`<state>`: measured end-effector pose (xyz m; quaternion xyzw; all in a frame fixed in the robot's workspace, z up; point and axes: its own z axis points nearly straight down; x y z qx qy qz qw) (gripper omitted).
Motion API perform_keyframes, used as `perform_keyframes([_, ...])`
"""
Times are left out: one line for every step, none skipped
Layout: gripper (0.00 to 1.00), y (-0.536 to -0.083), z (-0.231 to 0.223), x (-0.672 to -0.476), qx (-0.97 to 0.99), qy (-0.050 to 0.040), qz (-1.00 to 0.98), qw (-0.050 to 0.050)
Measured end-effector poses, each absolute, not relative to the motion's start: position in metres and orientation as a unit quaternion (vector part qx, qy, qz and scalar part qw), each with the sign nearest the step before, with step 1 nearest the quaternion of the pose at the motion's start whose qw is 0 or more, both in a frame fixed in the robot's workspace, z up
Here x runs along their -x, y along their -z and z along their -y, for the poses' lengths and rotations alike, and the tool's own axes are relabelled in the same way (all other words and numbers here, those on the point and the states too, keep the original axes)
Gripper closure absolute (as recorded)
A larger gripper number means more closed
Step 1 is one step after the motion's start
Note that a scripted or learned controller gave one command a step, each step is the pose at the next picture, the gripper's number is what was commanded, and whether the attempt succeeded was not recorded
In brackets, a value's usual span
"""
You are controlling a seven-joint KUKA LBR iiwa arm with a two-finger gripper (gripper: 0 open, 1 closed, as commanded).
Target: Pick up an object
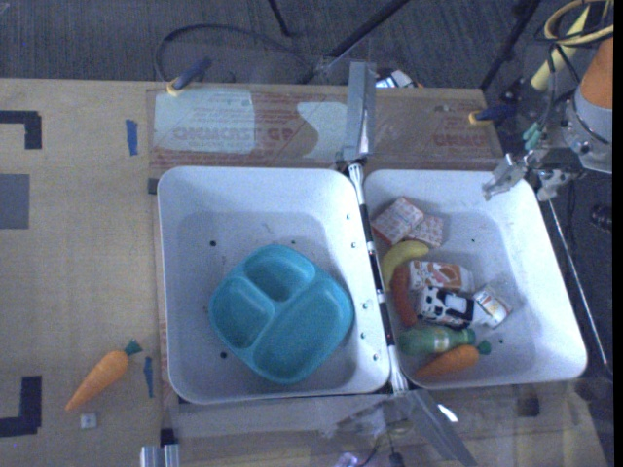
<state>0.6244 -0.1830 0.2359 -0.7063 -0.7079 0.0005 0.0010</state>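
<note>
Two bins sit side by side on the bench: the left bin [185, 202] holds a divided plate [281, 312], the right bin [545, 290] a cluster of small items [435, 305] along its left side. A toy carrot [99, 377] lies on the bench [68, 261], near left.

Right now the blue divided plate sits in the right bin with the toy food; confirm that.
Not quite. The camera view shows the blue divided plate in the left bin. The toy food lies in the right bin, apart from it.
</note>
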Motion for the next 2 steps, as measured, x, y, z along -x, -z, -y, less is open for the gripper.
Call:
perform_keyframes([0.0,-0.138,0.163,-0.578,0.648,-0.0002,0.761,0.001])
perform_keyframes([0.0,-0.141,0.111,-0.607,0.527,0.0005,0.85,-0.001])
